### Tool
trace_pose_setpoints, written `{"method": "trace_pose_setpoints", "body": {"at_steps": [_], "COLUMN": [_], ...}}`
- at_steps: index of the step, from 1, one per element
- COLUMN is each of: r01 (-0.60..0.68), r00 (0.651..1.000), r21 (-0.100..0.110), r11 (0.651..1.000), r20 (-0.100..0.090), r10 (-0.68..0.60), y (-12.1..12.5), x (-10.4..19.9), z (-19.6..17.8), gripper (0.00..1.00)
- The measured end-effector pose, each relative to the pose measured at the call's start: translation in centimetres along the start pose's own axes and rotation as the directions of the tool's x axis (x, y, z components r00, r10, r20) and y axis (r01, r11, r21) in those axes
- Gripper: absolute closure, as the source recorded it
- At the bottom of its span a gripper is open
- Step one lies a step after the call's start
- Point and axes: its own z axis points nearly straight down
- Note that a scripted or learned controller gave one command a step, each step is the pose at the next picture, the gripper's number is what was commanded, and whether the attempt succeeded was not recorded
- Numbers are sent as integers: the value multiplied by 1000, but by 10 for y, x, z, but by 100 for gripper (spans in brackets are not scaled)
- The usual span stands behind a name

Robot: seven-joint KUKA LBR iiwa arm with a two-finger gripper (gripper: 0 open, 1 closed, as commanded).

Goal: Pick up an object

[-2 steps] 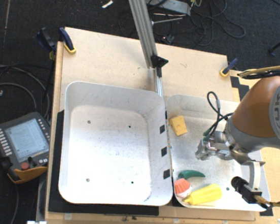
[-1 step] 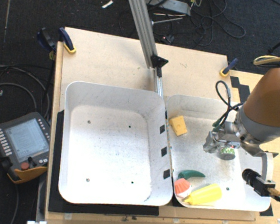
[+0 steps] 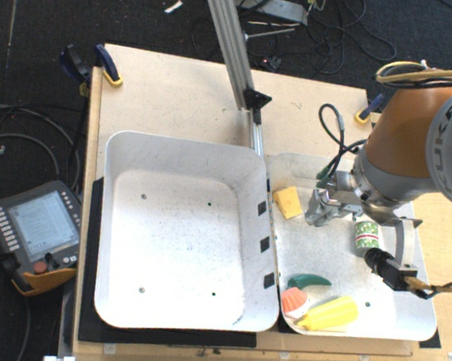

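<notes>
From above, the wooden worktop (image 3: 187, 100) carries two shallow white bins side by side. The left bin (image 3: 122, 154) has a speckled floor. The right bin (image 3: 417, 325) holds several small things. A yellow wedge-shaped block (image 3: 288, 202) lies near its upper left corner, flat on the floor, its top face pale yellow and its edge a shade darker. Along the front edge lie a long yellow piece (image 3: 329, 314), a small orange-and-white round item (image 3: 294, 300) touching its left end, and a dark green curved piece (image 3: 308, 281) just above them. A green-and-white can (image 3: 365, 234) sits near the middle, partly under the arm.

The pincer (image 3: 318, 213) hangs over the right bin, just right of the yellow block and apart from it. Whether it is parted or closed cannot be told from this angle.
</notes>
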Motion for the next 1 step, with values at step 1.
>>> {"method": "trace_pose_setpoints", "body": {"at_steps": [1], "r01": [1], "r00": [1000], "r21": [0], "r11": [1000], "r20": [-1], "r10": [-1], "y": [17], "x": [47], "z": [-6], "gripper": [100]}}
